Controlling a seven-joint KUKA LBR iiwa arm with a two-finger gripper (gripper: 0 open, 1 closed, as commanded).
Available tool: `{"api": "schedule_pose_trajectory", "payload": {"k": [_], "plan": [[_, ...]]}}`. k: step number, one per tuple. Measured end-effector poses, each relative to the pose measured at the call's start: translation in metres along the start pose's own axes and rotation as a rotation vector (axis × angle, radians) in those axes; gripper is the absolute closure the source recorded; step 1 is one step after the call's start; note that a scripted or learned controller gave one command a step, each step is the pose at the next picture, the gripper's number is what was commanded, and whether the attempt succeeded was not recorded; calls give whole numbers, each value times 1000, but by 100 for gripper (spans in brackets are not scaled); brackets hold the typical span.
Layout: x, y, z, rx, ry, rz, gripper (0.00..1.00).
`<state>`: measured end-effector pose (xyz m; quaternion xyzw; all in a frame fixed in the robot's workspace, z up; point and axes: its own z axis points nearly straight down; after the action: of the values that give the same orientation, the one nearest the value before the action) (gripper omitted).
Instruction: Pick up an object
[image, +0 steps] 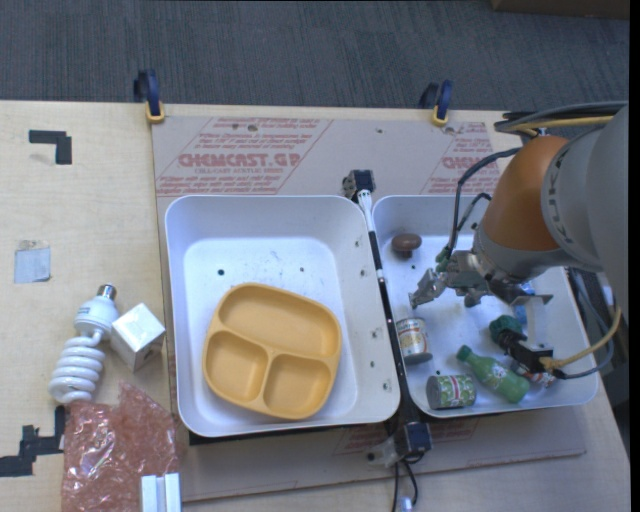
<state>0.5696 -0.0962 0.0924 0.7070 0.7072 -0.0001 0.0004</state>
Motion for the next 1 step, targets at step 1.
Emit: {"api": "schedule_pose_trajectory", "payload": {"k": [1], "plan": [[0, 0, -10, -1, -1, 0, 100]]}}
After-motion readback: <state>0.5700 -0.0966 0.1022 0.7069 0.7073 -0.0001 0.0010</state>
